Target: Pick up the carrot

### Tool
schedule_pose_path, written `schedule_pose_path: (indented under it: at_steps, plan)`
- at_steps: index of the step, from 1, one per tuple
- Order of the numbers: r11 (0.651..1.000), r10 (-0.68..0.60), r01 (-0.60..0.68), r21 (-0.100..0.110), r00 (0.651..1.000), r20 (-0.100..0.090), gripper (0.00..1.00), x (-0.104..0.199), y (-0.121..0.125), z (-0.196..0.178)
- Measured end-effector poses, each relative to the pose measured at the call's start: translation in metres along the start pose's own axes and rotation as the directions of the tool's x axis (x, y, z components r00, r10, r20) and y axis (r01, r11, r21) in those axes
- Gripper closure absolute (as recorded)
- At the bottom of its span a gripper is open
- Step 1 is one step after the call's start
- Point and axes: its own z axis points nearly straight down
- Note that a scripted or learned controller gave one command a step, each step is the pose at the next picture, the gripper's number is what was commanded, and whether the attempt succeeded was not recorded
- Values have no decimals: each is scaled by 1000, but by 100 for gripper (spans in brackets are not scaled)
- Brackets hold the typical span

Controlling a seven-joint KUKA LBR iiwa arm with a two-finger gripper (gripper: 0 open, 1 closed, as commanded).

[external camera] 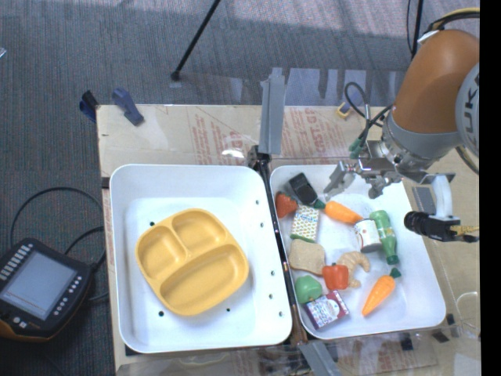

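Observation:
Two toy carrots lie in the right bin [423, 288]. One carrot [343, 211], orange with a green top, lies near the bin's back middle. The other carrot [379, 294] lies near the front right. My gripper [358, 182] hangs over the back of that bin, just above and behind the first carrot. Its fingers [339, 178] are spread open with nothing between them. The orange-banded arm reaches in from the upper right.
Around the carrots are a black item [301, 188], a red tomato [286, 204], a patterned packet [305, 224], bread [308, 257], a red pepper [335, 276], a can [366, 234] and a green bottle [383, 236]. The left bin holds a yellow divided plate [192, 261].

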Motion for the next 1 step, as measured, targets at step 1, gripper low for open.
schedule_pose_path:
  at_steps: [1]
  plan:
    - [997,76,-76,6,997,0,0,-34,3,62]
